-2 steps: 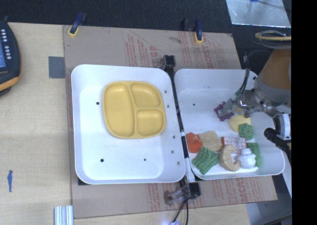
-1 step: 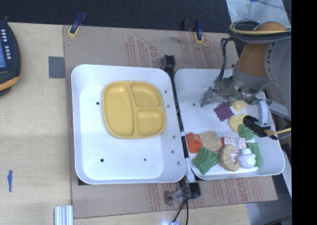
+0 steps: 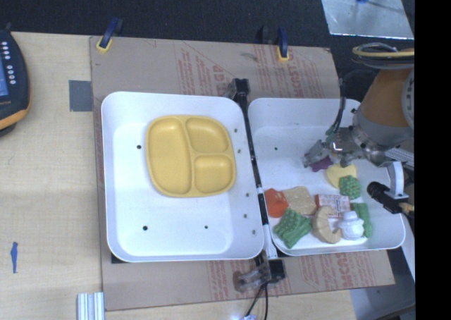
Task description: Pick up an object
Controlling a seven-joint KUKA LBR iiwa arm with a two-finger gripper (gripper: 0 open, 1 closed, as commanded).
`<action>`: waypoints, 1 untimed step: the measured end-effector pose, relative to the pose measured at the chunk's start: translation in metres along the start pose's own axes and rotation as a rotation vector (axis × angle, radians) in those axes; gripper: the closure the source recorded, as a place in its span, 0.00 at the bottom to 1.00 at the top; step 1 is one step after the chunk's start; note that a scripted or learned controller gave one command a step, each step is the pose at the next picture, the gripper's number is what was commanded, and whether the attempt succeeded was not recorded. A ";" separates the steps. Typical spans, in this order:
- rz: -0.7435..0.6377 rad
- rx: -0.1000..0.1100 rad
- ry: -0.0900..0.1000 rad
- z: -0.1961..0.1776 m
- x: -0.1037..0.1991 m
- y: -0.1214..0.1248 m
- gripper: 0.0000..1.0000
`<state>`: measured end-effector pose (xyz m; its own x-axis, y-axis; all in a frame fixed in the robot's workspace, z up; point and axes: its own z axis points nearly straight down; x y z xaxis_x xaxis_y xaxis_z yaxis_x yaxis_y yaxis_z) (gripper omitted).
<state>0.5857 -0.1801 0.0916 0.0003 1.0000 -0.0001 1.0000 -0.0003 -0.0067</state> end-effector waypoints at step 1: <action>-0.005 -0.004 0.000 -0.012 0.001 0.003 1.00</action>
<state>0.5884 -0.1788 0.1037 -0.0043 1.0000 0.0000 1.0000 0.0043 -0.0027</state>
